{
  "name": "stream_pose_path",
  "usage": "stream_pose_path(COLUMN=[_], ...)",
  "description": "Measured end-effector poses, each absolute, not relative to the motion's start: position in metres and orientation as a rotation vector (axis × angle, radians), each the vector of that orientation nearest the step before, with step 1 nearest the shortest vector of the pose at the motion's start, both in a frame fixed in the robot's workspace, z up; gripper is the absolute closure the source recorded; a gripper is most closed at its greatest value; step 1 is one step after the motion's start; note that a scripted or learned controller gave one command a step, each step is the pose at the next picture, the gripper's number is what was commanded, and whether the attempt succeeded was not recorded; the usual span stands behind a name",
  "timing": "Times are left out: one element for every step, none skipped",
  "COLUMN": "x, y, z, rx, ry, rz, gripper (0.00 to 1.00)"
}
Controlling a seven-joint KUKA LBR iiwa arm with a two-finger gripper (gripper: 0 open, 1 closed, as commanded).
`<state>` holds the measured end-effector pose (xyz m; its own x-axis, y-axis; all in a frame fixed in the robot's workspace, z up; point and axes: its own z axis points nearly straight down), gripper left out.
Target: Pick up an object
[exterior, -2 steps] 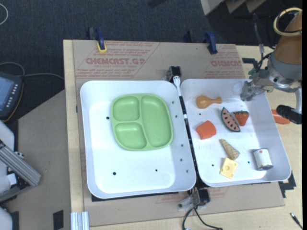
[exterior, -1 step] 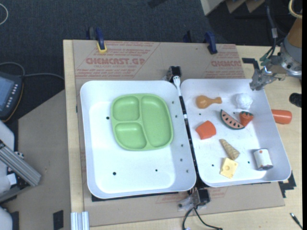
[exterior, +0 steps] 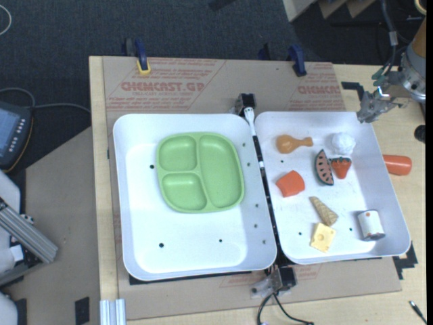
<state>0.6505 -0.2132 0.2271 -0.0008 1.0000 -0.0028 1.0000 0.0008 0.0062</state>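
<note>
Objects for picking lie in the right bin [exterior: 396, 217], all resting on its white floor. At about 11 o'clock in that bin sits an orange drumstick [exterior: 293, 143]; toward 1 o'clock is a white ball [exterior: 342, 142]. Just below the ball, a watermelon slice [exterior: 323, 167] stands touching a strawberry [exterior: 342, 166] at its 3 o'clock side. An orange block [exterior: 291, 183] lies near the bin's 9 o'clock edge. Lower down, a tan cone [exterior: 325, 211] points toward 11 o'clock, with a yellow cheese wedge [exterior: 323, 237] just beside it at 6 o'clock. A small can [exterior: 370, 224] lies on its side at about 4 o'clock. An orange cylinder [exterior: 397, 164] rests outside the bin on the counter [exterior: 108, 114], just past the bin's 3 o'clock rim.

The left bin [exterior: 135, 242] holds a green divided plate [exterior: 200, 172] with three compartments, placed toward 12 o'clock.

The jaws [exterior: 367, 112] hang at the right bin's 1 o'clock corner, above its rim and apart from every object; whether they are open or closed I cannot tell, and nothing is seen between them.
</note>
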Motion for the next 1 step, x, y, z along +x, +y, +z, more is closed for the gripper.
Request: stream_pose_path(x=[0.6374], y=[-0.1720], z=[0.2298], rx=[2.219], ry=[2.227], rz=[-0.001], gripper=[1.00])
